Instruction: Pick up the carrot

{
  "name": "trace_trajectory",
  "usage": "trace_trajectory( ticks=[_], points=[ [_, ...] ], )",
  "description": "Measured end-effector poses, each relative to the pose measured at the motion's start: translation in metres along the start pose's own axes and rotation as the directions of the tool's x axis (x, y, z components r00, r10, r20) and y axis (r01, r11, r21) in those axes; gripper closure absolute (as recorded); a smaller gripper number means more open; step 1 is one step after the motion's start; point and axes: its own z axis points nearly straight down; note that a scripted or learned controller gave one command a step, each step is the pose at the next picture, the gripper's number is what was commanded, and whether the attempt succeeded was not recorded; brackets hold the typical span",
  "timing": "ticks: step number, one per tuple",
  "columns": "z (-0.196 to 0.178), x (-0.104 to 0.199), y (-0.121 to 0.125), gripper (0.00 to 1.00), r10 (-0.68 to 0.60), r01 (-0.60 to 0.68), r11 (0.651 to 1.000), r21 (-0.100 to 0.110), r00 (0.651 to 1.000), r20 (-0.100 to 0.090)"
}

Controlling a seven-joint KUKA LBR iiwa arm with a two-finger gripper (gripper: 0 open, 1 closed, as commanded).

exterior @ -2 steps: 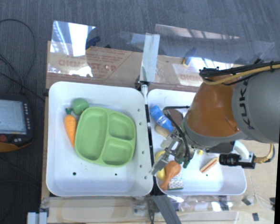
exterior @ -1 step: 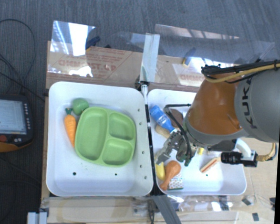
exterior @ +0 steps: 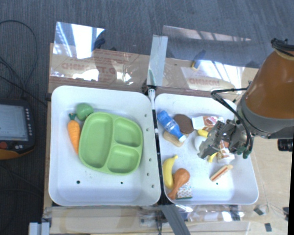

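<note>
The chicken drumstick (exterior: 179, 179) isn't our target; we should swing the pincer (exterior: 208, 150), grip unreadable, across to the carrot (exterior: 74, 134) beside the green plate (exterior: 111, 142).

A: What sits in the left bin (exterior: 57, 183)?
B: A green divided plate (exterior: 111, 142), centre-left of the frame.
A: And the right bin (exterior: 242, 194)?
B: A blue bottle (exterior: 167, 122), a banana (exterior: 169, 170), a hot dog (exterior: 220, 172). A handheld screen (exterior: 8, 128) lies far left.
</note>
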Motion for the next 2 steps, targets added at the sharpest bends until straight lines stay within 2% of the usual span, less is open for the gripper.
trace_trajectory(
  ticks=[1,2],
  points=[
    [0.015,-0.019,-0.046,1.0,-0.19,0.19,0.982,0.0,0.982,-0.008],
    [0.181,-0.018,-0.057,1.0,-0.298,0.298,0.955,-0.003,0.954,-0.021]
  ],
)
